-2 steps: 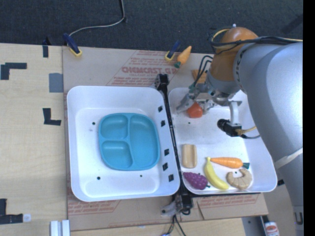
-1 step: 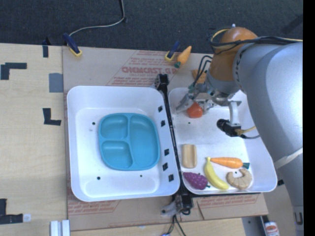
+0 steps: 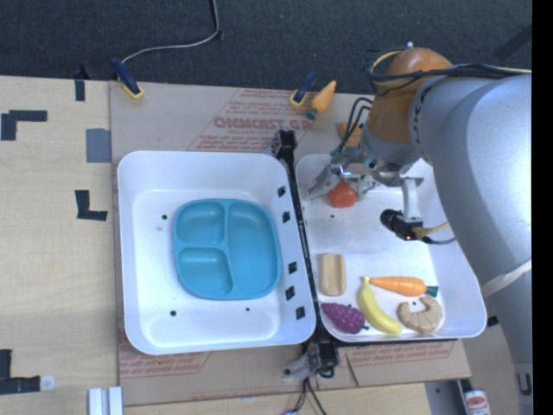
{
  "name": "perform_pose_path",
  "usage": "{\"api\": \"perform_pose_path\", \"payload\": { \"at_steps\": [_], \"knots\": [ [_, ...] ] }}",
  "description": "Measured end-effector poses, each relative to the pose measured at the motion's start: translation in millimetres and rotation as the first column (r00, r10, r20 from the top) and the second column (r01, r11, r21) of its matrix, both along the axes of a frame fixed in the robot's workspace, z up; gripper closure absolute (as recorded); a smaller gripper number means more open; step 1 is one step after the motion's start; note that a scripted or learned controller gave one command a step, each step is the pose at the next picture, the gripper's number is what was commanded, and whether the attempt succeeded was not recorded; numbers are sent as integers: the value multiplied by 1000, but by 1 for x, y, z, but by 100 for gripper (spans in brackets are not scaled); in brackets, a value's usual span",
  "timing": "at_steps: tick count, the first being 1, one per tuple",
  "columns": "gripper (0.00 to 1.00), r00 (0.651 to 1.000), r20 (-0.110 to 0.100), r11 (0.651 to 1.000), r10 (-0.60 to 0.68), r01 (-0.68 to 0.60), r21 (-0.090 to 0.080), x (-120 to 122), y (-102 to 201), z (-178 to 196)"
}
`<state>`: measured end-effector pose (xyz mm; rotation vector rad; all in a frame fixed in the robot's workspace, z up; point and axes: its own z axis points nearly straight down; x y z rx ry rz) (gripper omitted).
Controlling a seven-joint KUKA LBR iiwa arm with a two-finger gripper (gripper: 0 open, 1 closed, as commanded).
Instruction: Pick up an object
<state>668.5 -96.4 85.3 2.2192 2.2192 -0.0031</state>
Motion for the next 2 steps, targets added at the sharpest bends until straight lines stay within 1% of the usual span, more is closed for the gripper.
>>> {"api": "perform_pose_path", "payload": {
  "at_steps": [2],
  "knots": [
    [0, 1000, 0, 1000, 0, 0, 0, 0, 2, 0]
  ]
}}
